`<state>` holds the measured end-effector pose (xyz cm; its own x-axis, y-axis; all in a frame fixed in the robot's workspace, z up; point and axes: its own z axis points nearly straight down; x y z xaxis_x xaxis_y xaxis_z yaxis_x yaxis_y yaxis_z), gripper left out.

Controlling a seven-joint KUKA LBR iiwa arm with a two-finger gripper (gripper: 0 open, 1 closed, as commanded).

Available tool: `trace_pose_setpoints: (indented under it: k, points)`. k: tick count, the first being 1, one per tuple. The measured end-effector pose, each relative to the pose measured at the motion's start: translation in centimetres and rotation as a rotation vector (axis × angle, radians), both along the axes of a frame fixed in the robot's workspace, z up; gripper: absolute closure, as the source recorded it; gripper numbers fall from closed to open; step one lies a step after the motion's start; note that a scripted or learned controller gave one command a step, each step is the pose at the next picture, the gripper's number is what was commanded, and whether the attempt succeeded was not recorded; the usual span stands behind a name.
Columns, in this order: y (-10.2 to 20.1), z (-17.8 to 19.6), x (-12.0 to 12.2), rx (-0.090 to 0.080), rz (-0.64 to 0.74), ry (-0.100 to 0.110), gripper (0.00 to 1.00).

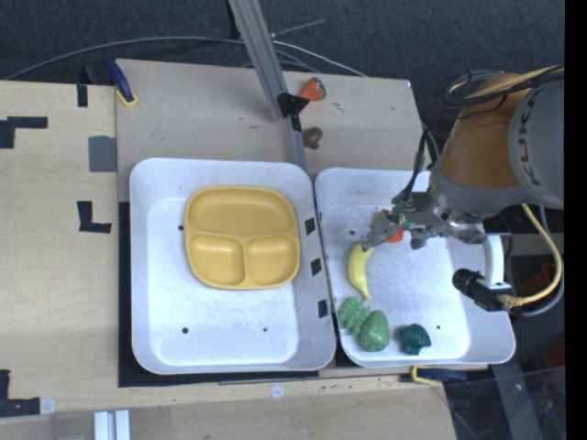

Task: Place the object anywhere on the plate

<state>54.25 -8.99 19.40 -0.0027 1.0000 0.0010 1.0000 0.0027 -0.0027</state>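
Near edge, right bin [459, 351]: green toys [365, 324], banana [359, 269]. Gripper [390, 230] pinching small orange piece [395, 236], apparently. Grasp step; next, lift across to yellow plate [243, 236].

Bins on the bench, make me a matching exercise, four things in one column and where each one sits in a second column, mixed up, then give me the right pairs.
Things:
1. plate
2. banana
3. broccoli
4. dark green piece

Places:
A. right bin, near its front right corner
B. left bin, toward the back
C. right bin, front edge, just below the banana
D. right bin, below the gripper, near the divider

Pairs: 1-B, 2-D, 3-C, 4-A
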Motion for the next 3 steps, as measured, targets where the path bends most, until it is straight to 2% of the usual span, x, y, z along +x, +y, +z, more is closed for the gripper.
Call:
trace_pose_setpoints:
  k: [1, 3]
  points:
    - [0.0, 0.0, 0.0, 0.0, 0.0, 0.0, 0.0]
    - [0.0, -8.8, 0.0, -0.001, -0.001, 0.005, 0.0]
